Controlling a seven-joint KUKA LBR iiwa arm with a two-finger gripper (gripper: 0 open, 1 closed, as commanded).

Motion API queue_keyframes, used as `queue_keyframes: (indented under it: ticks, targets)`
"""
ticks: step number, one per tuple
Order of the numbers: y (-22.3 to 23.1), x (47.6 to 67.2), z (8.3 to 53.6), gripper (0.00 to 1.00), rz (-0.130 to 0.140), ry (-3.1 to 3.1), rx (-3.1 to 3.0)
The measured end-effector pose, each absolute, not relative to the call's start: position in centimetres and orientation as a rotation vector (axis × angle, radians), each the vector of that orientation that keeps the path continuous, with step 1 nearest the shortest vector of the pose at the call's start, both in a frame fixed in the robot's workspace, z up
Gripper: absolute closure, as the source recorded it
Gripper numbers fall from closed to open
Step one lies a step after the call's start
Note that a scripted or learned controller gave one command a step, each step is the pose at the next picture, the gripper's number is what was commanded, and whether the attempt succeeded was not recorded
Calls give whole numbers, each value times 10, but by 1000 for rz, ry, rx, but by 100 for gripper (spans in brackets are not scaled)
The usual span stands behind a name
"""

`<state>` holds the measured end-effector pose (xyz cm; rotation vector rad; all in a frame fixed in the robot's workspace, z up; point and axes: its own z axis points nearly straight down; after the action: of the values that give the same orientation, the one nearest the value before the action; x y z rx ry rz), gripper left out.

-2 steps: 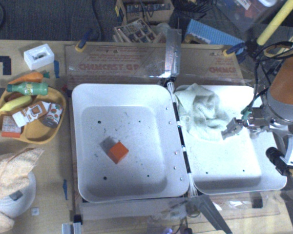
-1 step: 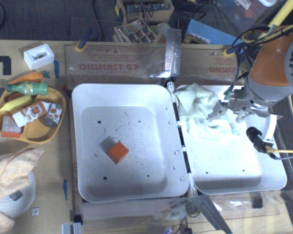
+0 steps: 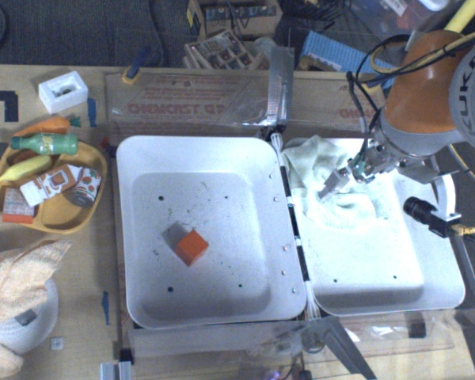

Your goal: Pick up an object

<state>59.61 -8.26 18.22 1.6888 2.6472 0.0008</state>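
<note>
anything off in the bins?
Mostly fine. A white cloth lies crumpled in the right bin at its far left corner, under the hand. The orange block sits alone in the left bin.

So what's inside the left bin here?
The left bin holds one orange block near its middle, with a grey face or shadow on the block's left side, plus small dark specks on the floor. Whatever lies under the block is hidden.

"UK" on arm (image 3: 469, 93) (partial)
</note>
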Motion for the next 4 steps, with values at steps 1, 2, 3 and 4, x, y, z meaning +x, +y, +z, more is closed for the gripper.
queue_keyframes:
  ticks: [1, 2, 3, 4]
  targets:
    - [-108, 638, 93, 0, 3, 2642, 1695]
    - [-106, 647, 90, 0, 9, 2646, 1674]
    - [-107, 657, 89, 0, 4, 2662, 1662]
    - [-107, 656, 89, 0, 3, 2676, 1634]
